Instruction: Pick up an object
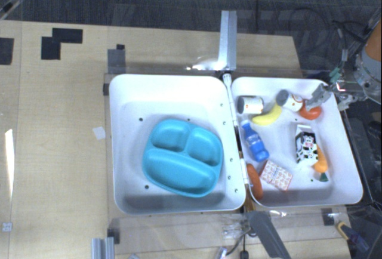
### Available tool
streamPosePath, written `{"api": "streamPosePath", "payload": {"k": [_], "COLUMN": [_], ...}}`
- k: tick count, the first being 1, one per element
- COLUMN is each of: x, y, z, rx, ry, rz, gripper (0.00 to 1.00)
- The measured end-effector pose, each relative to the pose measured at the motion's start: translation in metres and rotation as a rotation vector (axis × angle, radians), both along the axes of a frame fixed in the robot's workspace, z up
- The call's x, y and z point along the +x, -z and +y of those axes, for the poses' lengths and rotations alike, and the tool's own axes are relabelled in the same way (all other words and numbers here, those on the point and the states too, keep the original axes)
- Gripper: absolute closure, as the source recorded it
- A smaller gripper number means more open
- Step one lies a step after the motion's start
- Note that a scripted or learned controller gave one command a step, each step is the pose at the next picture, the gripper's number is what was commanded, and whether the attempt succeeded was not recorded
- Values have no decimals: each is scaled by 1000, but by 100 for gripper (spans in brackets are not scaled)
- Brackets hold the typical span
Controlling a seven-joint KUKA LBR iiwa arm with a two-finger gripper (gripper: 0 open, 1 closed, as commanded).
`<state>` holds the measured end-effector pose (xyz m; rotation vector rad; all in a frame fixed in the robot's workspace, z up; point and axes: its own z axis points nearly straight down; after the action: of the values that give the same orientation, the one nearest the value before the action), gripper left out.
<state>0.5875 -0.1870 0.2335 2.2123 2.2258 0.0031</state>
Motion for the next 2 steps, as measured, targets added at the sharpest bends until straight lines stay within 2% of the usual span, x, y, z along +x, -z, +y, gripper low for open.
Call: {"api": "streamPosePath", "payload": {"k": [1,2], "x": [-11,-9], "y": [137,125], "z": [5,6], "rx": [-1,-3], "ry": [-132,-133], "rz": [-4,-10], "gripper": [0,100]}}
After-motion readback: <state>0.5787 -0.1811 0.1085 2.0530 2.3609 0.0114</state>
